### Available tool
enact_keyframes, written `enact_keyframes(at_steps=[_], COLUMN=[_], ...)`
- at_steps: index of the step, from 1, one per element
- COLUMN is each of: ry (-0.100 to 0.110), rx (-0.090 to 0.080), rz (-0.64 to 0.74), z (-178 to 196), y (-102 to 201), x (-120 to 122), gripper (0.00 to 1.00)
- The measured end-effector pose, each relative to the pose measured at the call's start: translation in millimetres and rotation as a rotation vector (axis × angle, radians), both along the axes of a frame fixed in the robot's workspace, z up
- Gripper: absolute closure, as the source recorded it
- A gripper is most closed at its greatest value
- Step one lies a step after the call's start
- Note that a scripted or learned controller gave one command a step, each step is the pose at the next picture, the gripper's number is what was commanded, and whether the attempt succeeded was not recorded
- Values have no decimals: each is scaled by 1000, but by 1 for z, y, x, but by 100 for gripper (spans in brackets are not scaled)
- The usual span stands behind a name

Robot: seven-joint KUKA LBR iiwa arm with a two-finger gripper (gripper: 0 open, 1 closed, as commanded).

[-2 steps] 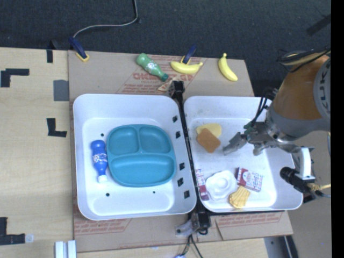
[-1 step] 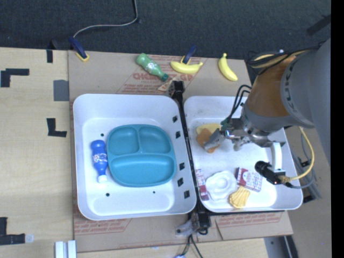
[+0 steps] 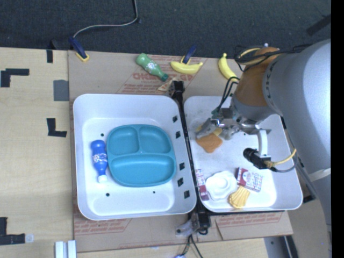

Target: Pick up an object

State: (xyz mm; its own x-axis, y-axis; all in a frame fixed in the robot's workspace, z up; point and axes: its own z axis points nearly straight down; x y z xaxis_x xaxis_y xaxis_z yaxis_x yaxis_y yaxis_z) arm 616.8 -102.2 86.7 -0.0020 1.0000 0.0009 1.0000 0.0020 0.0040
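My gripper (image 3: 213, 129) hangs low over the upper left part of the right bin (image 3: 290, 195), its metal fingers (image 3: 206, 126) spread apart. Just below the fingertips lies an orange-brown bread-like piece (image 3: 210, 142), touching or nearly touching them, not held. Lower in the same bin sit a white round cup (image 3: 221, 184), a yellow ridged piece (image 3: 239, 197), a red and white carton (image 3: 251, 179) and a small red-striped packet (image 3: 201, 183). The left bin (image 3: 86, 198) holds a blue divided plate (image 3: 141, 155) and a blue bottle (image 3: 99, 159).
Beyond the bins on the cardboard lie a green bottle (image 3: 151, 66) and two bananas (image 3: 186, 66) (image 3: 226, 68). The grey arm with its orange band (image 3: 253, 85) covers the right bin's upper right. A black and yellow cable (image 3: 266, 162) loops over the bin's right side.
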Motion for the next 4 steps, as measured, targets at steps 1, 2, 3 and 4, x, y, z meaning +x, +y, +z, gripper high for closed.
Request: enact_keyframes(at_steps=[1,2,3,4], ry=[-1,-2,-1,1], rx=[-4,-4,-3,-3], rz=[-1,-1,0,-2], z=[0,0,0,-1], y=[5,5,4,7], x=[-10,-10,-10,-8], gripper=[0,0,0,0])
